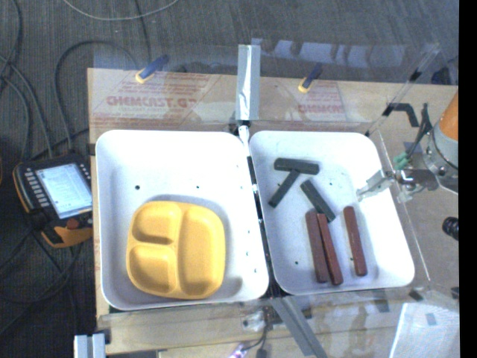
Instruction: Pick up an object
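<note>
The right bin (387,267) holds several loose bars. A dark grey bar (297,166) lies crosswise near the back, with a second grey bar (282,192) slanting down from it. A third grey bar (317,199) lies beside them. Two brown bars (323,247) lie side by side toward the front, and a third brown bar (355,240) lies to their right. My gripper (370,189) comes in over the bin's right rim, above the bare floor right of the grey bars. It touches none of them. The arm's orange band (452,119) shows at the right edge.
The left bin (112,162) holds a yellow divided tray (177,248) at its front. A metal post (247,84) stands behind the seam between the bins. A handheld pendant (56,189) and cables lie on the floor to the left.
</note>
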### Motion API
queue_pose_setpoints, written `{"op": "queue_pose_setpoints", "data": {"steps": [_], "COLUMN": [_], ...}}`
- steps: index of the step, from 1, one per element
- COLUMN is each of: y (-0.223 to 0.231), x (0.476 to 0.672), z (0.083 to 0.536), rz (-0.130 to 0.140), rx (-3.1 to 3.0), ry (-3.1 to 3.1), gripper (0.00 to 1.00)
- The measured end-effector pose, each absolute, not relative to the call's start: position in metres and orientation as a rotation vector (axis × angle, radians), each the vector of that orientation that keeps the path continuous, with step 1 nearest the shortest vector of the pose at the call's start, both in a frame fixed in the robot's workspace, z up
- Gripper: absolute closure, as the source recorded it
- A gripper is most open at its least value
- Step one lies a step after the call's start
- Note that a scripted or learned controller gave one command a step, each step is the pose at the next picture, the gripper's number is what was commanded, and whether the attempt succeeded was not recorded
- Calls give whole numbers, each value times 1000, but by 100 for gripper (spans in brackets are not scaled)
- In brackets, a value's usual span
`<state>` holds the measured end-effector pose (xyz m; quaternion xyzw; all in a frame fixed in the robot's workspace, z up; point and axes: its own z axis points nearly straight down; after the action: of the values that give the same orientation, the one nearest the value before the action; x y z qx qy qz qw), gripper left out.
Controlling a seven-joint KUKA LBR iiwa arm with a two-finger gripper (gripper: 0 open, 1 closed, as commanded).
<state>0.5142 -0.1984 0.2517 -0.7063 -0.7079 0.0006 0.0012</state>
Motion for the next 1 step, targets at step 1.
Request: {"op": "queue_pose_setpoints", "data": {"steps": [1], "y": [-216], "x": [524], "z": [100], "rz": [-9], "rx": [-2115], "ry": [-2319], "gripper": [0]}}
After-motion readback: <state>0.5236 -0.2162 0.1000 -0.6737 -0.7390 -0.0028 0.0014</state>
